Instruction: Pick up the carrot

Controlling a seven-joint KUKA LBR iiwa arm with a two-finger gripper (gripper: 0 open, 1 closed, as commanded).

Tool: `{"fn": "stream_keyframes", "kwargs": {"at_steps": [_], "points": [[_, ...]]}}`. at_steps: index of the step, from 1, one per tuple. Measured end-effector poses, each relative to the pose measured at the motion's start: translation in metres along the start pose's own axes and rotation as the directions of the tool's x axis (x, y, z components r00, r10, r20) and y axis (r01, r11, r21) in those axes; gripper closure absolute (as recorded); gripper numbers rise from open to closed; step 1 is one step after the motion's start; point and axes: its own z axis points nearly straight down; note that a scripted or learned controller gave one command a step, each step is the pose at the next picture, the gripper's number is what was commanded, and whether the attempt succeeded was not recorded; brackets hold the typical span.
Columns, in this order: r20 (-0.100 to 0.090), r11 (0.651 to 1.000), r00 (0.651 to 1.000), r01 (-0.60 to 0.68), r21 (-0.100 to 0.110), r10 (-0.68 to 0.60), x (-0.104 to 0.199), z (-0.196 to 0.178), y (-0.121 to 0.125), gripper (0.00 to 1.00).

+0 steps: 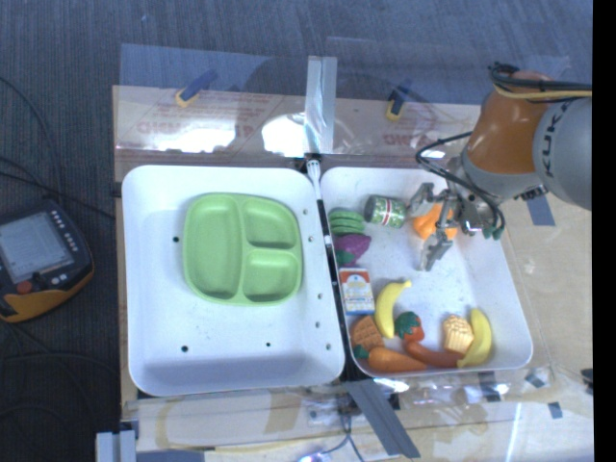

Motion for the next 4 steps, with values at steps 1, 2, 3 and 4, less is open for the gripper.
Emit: {"fn": "stream_keyframes", "kwargs": {"at_steps": [1,2,3,4], "points": [[0.007,1.0,1.0,0.001,0.004,-0.001,-0.003,-0.012,0.001,1.0],[-0.002,1.0,1.0,0.031,-0.003,-0.031,-0.034,-0.079,0.051,1.0],[0.001,0.991,0.991,0.133,-0.003,-0.133,0.017,-0.002,0.046,1.0],[-0.004,0.998,0.998,0.063,-0.004,-0.063,-0.007,-0.058,0.056,1.0]]}}
